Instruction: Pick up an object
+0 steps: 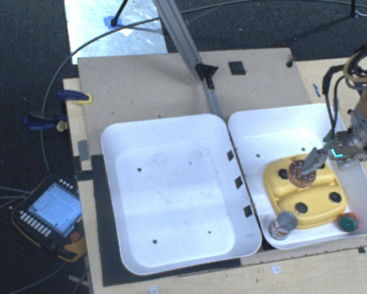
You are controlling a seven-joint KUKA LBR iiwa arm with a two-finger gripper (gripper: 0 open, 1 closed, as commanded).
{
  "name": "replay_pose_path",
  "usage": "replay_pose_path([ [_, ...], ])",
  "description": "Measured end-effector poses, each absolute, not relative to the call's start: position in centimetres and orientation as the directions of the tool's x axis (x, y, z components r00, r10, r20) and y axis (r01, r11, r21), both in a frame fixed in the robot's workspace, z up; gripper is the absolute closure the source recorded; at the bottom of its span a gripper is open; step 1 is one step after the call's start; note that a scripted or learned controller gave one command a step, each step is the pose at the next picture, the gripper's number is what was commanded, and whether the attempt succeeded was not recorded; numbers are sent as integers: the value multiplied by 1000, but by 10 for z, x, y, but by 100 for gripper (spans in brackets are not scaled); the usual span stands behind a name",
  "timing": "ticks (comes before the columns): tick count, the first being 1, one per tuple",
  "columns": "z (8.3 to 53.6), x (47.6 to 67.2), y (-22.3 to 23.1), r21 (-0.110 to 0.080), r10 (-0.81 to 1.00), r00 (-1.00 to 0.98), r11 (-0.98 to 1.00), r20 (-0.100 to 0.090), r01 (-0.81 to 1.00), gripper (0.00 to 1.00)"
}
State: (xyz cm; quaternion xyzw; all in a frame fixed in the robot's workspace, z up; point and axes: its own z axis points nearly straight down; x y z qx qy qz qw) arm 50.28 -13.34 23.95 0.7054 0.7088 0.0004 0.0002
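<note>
In the right bin (280,125) lies a large yellow moulded object (305,192) with dark holes in it. On its upper part sits a small brown ring-shaped object (299,172). My gripper (309,164) reaches in from the right and its tip is right at that brown object. A small grey and red object (283,223) lies at the bin's front left corner. A small green and orange object (347,222) lies at the front right corner.
The left bin (172,190) stands beside the right one, joined by dark clips along the shared rim. A metal pole (184,37) slants over the bench's back. A handheld pendant (51,214) lies off the bench to the left.
</note>
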Motion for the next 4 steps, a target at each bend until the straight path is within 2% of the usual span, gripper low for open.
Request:
replay_pose_path([
  [1,240,503,-133,2,1000,-5,5,0,1000,0],
  [3,122,517,-133,-1,1000,-1,1,1,1000,0],
  [4,104,525,-124,15,1000,-14,13,14,1000,0],
])
